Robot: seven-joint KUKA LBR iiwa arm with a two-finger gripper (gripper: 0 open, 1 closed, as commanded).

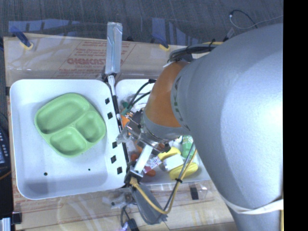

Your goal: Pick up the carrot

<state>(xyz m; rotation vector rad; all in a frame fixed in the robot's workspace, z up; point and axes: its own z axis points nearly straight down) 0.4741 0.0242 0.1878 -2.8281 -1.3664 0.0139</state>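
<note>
Orange carrot (pixel 126 121) just beside grey arm (pixel 231 109)

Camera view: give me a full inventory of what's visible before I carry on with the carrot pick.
left bin: one, white, left half of the bench
plate: one, green, three compartments, lying in the left bin
right bin: one, white, beside the left bin, largely covered by the arm
orange thing: one, orange, by the right bin's left wall, next to the wrist; may be the carrot, too hidden to be sure
yellow things: at least two, yellow, front of the right bin, partly under the arm
green thing: one, green, right bin, just behind the yellow things
arm: one, grey with an orange band, reaching in from the right over the right bin
</note>
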